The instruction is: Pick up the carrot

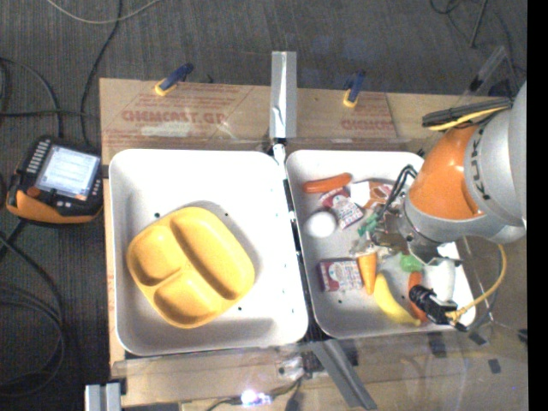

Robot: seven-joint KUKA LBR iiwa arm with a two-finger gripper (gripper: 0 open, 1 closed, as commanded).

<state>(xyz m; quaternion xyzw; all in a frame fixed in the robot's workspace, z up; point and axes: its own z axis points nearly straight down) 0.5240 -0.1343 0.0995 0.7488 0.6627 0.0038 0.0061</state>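
The carrot [368, 272] is a small orange cone lying in the right bin [342, 319], pointing toward the bin's front edge. It lies between a dark red packet [340, 274] and a yellow banana [392, 303]. My gripper [378, 236] hangs just above the carrot's thick end, reaching in from the right under the orange wrist band [441, 187]. The arm's dark hardware hides the spot where gripper and carrot meet, so contact is unclear.
The right bin also holds a red sausage [328, 182], a white egg [321, 223], a red-and-white packet [347, 211] and an orange piece [414, 282] beside the banana. A yellow divided plate [190, 265] sits in the left bin [137, 187].
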